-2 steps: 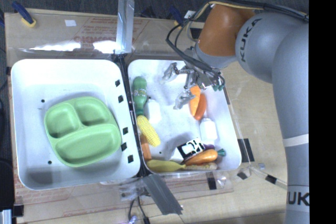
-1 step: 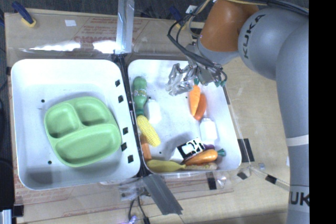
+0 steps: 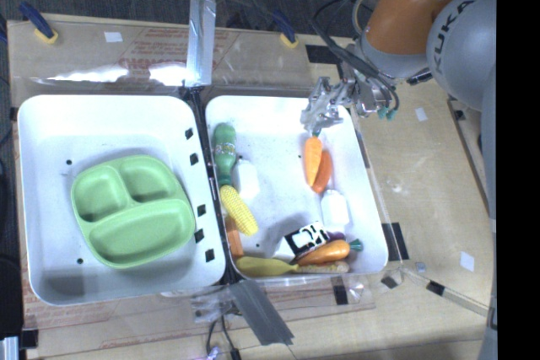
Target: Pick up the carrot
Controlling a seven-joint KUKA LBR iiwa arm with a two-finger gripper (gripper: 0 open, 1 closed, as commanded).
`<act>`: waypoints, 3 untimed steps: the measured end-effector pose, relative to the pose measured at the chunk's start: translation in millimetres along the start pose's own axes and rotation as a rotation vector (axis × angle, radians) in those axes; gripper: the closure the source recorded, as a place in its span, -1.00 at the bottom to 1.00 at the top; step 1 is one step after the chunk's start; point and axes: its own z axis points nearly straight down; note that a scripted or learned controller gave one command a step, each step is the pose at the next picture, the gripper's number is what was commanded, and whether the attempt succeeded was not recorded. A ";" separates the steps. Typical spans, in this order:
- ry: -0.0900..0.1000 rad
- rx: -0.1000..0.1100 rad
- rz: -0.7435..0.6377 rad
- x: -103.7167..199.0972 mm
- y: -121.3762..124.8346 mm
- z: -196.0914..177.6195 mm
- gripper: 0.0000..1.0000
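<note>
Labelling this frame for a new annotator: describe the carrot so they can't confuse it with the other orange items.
Take the right-hand bin of the two white ones. The carrot lies lengthwise near that bin's right wall in its upper half, just below the gripper. It is plain orange and tapered with a pale green stub at its top, and it sits apart from the cluster of food along the bin's bottom edge.

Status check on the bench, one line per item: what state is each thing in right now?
gripper: low over the right bin, at the carrot's top end
carrot: lying in the right bin
corn cob: lying by the divider
green plate: flat in the left bin, right side up
</note>
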 end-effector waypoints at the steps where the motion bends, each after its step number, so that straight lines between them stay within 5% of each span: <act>1: 0.003 -0.002 -0.001 0.6 0.7 2.0 -1.00; 2: 0.013 -0.005 -0.033 9.7 -1.8 110.4 -1.00; 3: 0.008 -0.004 0.010 70.6 24.2 106.1 -1.00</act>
